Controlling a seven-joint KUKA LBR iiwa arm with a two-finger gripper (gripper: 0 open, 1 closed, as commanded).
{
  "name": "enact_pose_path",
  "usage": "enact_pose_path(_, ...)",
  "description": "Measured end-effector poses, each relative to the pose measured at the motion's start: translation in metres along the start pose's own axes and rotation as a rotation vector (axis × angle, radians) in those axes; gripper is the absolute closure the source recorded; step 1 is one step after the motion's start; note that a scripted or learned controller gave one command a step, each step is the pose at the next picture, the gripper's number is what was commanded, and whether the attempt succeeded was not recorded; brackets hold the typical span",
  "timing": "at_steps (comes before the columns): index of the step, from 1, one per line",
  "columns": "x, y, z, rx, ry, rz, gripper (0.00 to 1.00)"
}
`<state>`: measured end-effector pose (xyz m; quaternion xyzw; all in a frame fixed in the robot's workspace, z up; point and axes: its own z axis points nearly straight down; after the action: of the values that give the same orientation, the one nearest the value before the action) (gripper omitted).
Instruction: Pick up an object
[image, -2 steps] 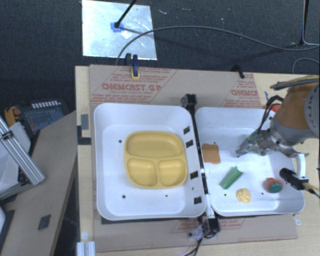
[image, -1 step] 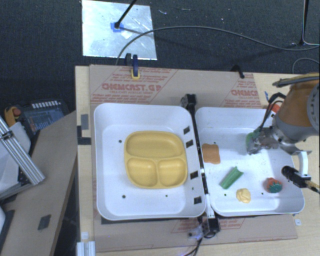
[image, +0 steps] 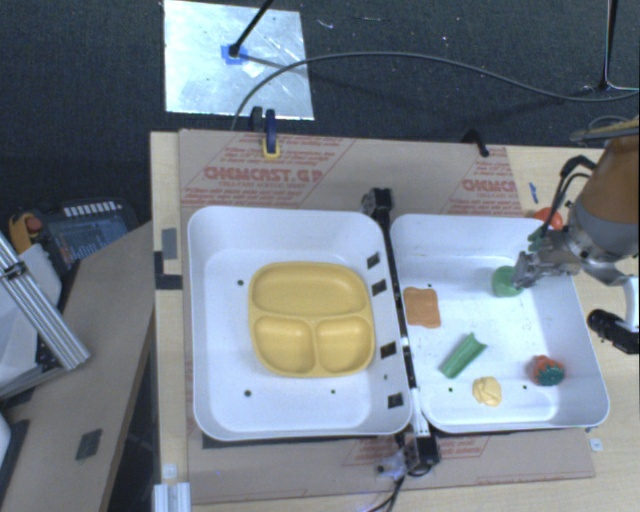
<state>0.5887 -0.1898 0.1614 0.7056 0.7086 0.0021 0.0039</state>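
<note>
My gripper (image: 528, 270) hangs low over the back right part of the right bin (image: 575, 300). Its tip is right beside a round green object (image: 503, 282), touching or nearly touching it. Further objects lie in that bin: a flat orange piece (image: 422, 307) near the left wall, a long green pod (image: 462, 355) in the middle, a small yellow lump (image: 487, 391) at the front, and an orange and teal object (image: 546, 371) at the front right.
The left bin (image: 215, 300) holds a yellow plate with three compartments (image: 310, 318). A black clip-lined divider (image: 392, 310) separates the two bins. The arm's grey body with its orange band (image: 610, 200) stands over the right bin's far right edge.
</note>
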Motion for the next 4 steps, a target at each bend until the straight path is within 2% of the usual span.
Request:
enact_pose_path(1,-0.01,-0.002,-0.052,0.001,0.0,0.002,1.0)
enact_pose_path(2,-0.01,0.0,-0.08,0.003,0.001,0.0,1.0)
enact_pose_path(4,0.099,0.012,-0.06,0.006,0.004,-0.006,1.0)
